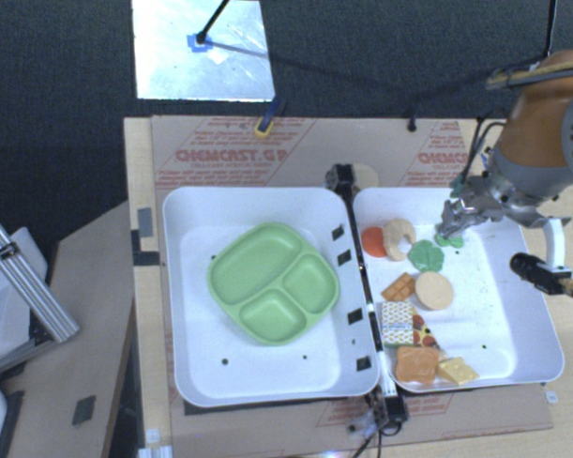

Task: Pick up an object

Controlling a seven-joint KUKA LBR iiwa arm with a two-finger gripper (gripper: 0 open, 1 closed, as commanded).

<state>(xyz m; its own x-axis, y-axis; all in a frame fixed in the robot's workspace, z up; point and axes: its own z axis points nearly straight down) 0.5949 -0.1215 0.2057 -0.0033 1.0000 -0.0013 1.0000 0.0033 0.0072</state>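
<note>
The arm reaches in from the right, its orange band sitting above a grey wrist, and bends downward and leftward. The gripper hangs low at its end, pointing down and to the left. Its metal fingers are too small and blurred to read clearly.

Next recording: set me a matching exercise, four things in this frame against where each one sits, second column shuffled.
Things:
1. green divided plate
2. end effector
3. yellow cracker
4. orange round piece

Places:
A. near edge of the right bin, by its front wall
B. middle of the left bin
C. far part of the right bin, beside the divider
D. above the right bin's far side, over a green item

Pairs: 1-B, 2-D, 3-A, 4-C
</note>
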